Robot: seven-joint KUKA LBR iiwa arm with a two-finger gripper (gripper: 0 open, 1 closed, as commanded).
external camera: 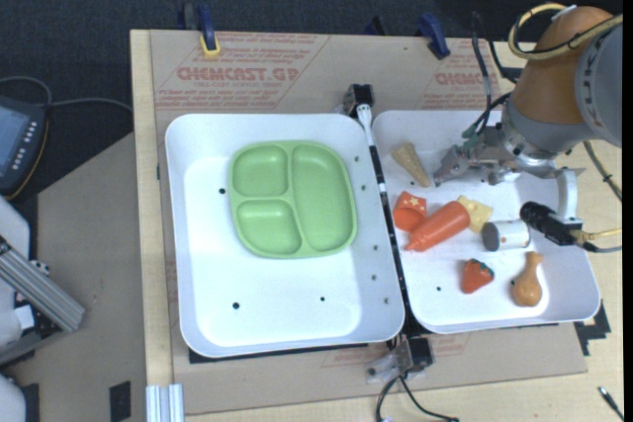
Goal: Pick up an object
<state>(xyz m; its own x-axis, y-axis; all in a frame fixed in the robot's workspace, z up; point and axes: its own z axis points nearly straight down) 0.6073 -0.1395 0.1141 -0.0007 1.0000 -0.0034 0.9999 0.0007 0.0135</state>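
Observation:
My gripper (473, 165) hangs over the back of the right bin (584, 296), on the grey arm with the orange band that comes in from the right. Just left of it lies a tan cone (410, 163). In front of it are a small yellow wedge (476, 210), an orange carrot (438, 225) and a red piece (408, 209). A white cylinder (504, 234), a strawberry (476, 275) and a tan drumstick (529, 284) lie nearer the front. I see nothing held in the gripper.
The left bin (198, 242) holds a green divided plate (294, 199). A ridge with a black strip (381, 203) separates the two bins. Blue clamps (208, 27) sit at the board's far edge.

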